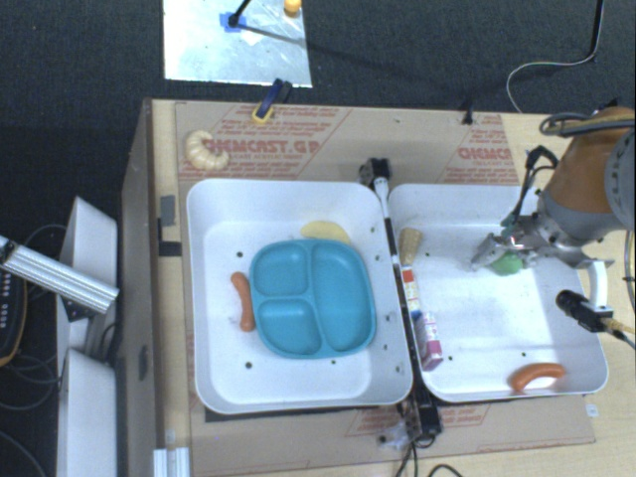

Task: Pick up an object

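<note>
My gripper (503, 252) hangs over the upper right part of the right bin (467, 361). A small green object (510, 263) lies right at its tip, partly covered by it, and I cannot tell whether it is held. An orange sausage-shaped piece (537, 376) lies in that bin's front right corner. A small tan piece (409, 243) rests near its left wall. The left bin (214, 266) holds a blue divided plate (313, 296), a thin orange sausage (242, 301) to the plate's left and a pale yellow piece (326, 232) behind it.
A red-and-white tube (407, 288) and a purple item (429, 334) lie along the divider between the bins. On the bench behind the left bin sit a beige ridged object (207, 149) and a yellow-and-blue tool (268, 102). The arm's orange band (586, 172) stands at the right edge.
</note>
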You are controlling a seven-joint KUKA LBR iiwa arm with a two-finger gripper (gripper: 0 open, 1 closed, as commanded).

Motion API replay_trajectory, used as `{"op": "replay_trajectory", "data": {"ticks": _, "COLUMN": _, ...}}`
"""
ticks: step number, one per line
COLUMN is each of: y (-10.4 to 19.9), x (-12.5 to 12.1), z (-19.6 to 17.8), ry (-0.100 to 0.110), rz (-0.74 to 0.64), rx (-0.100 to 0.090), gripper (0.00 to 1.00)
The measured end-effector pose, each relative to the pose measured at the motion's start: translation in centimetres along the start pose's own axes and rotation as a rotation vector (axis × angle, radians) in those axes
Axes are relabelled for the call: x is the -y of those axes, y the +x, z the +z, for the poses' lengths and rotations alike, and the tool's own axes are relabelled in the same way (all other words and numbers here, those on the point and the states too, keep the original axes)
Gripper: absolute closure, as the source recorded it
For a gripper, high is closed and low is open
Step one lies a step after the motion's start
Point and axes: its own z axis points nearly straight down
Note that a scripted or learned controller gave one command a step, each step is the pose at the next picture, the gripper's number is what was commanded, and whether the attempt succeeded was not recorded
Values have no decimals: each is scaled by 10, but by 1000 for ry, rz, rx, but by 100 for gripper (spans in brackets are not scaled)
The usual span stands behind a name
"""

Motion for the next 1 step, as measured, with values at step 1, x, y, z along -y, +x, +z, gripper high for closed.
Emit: {"op": "replay_trajectory", "data": {"ticks": 1, "y": 0, "x": -1, "z": -11, "ry": -4, "rz": -1, "rx": 1, "gripper": 100}}
